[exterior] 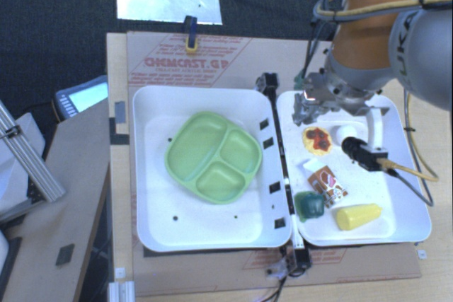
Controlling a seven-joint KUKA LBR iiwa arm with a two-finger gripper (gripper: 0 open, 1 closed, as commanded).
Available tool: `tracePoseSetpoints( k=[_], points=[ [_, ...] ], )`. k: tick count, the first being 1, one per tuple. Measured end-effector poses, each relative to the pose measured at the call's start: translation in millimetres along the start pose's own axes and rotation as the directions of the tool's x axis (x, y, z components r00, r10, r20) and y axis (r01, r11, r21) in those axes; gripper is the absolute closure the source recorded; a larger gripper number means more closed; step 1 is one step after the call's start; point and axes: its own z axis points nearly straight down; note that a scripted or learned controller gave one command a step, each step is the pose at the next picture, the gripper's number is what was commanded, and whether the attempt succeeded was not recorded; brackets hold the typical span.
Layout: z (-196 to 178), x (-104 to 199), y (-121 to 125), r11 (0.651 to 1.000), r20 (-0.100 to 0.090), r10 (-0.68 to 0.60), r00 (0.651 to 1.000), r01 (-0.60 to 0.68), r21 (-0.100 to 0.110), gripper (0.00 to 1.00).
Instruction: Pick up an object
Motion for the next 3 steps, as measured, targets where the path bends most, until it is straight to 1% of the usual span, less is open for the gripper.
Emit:
tracePoseSetpoints(
  k=[1, 2, 3],
  points=[
    [16.6, 58.2, -13.3, 1.0, 0.0, -0.001, 1.0, 0.001, 0.0, 1.0],
    [19.7, 101.9, -33.0, 1.0, 0.0, 0.0, 1.0, 0.0, 0.001, 1.0],
    [19.5, 99.5, -32.2, 1.0, 0.001, 0.005, 1.0, -0.005, 0.0, 0.0]
  ],
)
